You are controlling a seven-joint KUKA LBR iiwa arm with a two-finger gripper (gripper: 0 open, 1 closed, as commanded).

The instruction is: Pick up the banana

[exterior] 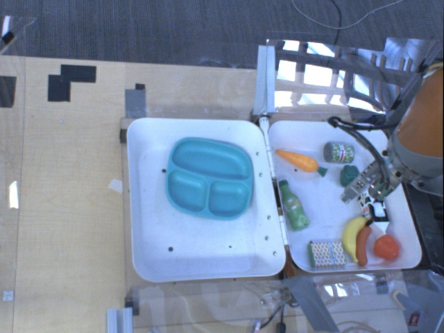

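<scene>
Hovering end effector (pixel 369 194) in the right bin (pixel 305 255), finger state unclear, just above the banana (pixel 352 236), sausage (pixel 363 245) and tomato (pixel 386 248) beside it, blue tray (pixel 209 177) in the left bin (pixel 149 207)

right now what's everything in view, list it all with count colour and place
bins: 2, white, side by side on the bench
plate: 1, blue, three compartments, middle of left bin
carrot: 1, orange, upper left of right bin
can: 1, green and white, on its side, top of right bin
teal item: 1, dark teal, just below the can
bottle: 1, green, lying along left wall of right bin
sponge: 1, speckled green and white, bottom of right bin
banana: 1, yellow, lower right of right bin
sausage: 1, reddish brown, against the banana's right side
tomato: 1, red-orange, bottom right corner
arm: 1, grey with orange band, from the right
pincer: 1, above the banana
</scene>
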